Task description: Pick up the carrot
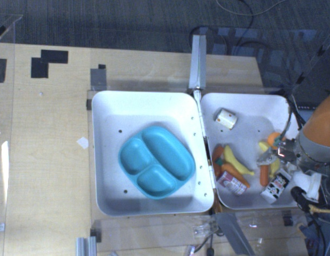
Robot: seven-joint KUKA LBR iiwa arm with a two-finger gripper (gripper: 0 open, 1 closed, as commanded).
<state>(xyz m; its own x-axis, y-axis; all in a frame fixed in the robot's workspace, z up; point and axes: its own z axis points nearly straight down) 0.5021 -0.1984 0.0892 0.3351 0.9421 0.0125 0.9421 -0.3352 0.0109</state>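
Reaching in from the right, the end effector sits low over the right bin, near its right wall; whether it is open or closed I cannot tell, as the wrist hides it. Just beside it, slightly left and nearer the camera, lies the carrot, a short orange piece standing nearly upright in the view, so its long axis runs away from the camera. A small printed carton touches its right side. Further left, well apart, lie a banana and another orange piece. The blue divided tray fills the left bin.
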